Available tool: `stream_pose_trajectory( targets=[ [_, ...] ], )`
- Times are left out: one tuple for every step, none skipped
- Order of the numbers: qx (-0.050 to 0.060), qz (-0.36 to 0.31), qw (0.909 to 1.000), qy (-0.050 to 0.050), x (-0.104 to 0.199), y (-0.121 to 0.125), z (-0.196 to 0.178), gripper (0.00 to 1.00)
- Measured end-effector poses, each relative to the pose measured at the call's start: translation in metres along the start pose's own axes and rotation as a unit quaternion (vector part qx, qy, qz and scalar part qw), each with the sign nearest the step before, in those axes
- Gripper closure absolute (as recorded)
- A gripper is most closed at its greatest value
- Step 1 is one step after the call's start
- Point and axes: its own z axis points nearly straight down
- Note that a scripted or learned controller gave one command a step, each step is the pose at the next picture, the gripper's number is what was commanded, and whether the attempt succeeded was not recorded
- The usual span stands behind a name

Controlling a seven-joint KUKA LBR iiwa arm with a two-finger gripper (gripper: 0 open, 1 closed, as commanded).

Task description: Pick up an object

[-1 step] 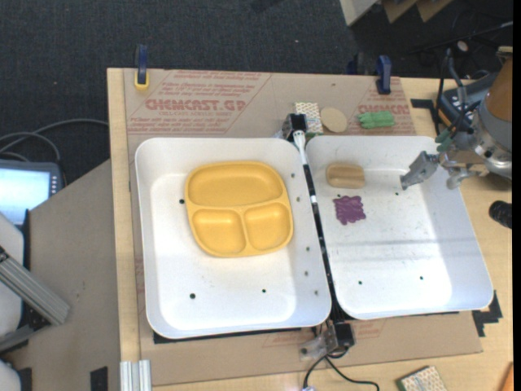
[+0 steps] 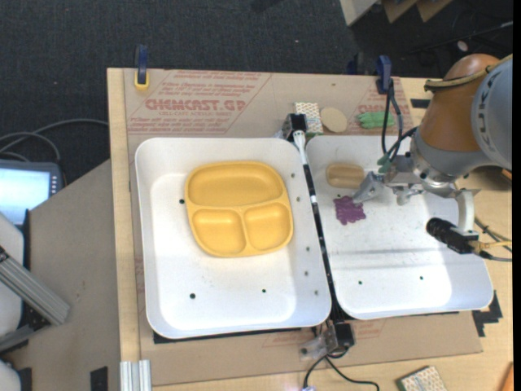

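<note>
Centrally in the right bin [image 2: 456,287], the gripper [image 2: 364,192] is seen just above a purple object [image 2: 350,210], a tan piece [image 2: 344,174] nearby; finger state cannot be told.

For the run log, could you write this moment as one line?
gripper over right bin | beside purple object, tan object | nothing seen held | yellow tray in left bin

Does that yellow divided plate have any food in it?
No, empty. The yellow plate lies flat in the left bin, and all three compartments show bare yellow.
</note>
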Motion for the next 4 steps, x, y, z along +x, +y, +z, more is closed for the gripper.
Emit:
stream_pose_trajectory(
  targets=[
    [-0.001,0.001,1.0000,0.000,0.037,-0.031,0.035,0.00],
    [-0.007,0.001,1.0000,-0.003,0.037,0.012,0.032,0.00],
    [-0.007,0.002,1.0000,-0.003,0.037,0.010,0.022,1.00],
    [-0.009,0.000,1.0000,-0.002,0.079,-0.042,-0.120,1.00]
  ],
)
